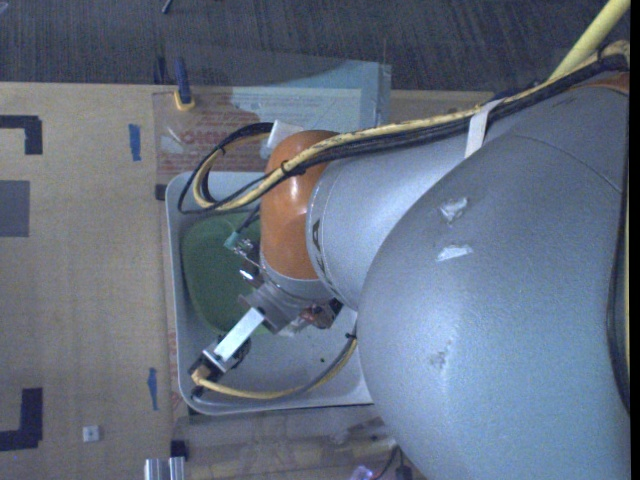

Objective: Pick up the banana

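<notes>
Grey arm covers one white bin, one green item.

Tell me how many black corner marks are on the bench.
2. One black corner mark lies at the upper left of the bench, the other at its lower left. The arm may hide more on the right.

Dim, bluish, soft light; the huge grey arm close to the lens looks blurred, with small glare specks.
</notes>
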`<state>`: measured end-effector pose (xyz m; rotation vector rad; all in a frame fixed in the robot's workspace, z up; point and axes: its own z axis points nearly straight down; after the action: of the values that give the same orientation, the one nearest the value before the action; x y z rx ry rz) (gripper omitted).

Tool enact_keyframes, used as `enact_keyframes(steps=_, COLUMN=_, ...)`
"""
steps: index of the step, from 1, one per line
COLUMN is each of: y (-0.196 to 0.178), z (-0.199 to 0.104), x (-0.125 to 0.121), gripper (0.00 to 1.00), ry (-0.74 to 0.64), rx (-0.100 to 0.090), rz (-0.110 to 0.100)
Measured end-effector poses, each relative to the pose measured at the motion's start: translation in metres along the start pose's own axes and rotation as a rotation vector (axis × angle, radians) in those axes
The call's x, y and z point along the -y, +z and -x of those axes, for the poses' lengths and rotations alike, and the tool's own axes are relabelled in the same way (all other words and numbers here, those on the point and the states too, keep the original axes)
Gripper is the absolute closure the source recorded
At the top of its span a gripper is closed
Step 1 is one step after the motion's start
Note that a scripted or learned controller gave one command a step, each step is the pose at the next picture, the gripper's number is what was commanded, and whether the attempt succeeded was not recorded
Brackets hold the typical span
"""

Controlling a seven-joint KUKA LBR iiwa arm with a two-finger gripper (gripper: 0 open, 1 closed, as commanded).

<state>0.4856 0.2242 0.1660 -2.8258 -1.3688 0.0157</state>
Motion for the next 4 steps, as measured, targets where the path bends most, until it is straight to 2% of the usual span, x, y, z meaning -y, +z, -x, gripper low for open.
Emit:
enact_keyframes(steps=1, y=-0.021, z=-0.081, x=-0.102, gripper=1.0, ry=0.221, rx=-0.005, rz=0.003)
enact_keyframes(steps=2, y=-0.038, z=-0.058, x=-0.116, gripper=1.0, ry=0.409, rx=-0.005, rz=0.002)
enact_keyframes(steps=3, y=-0.004, z=-0.06, x=-0.078, gripper=1.0, ry=0.494, rx=-0.004, rz=0.002)
enact_keyframes(steps=4, y=-0.073, z=-0.014, x=-0.017, gripper=1.0, ry=0.7, rx=-0.005, rz=0.005)
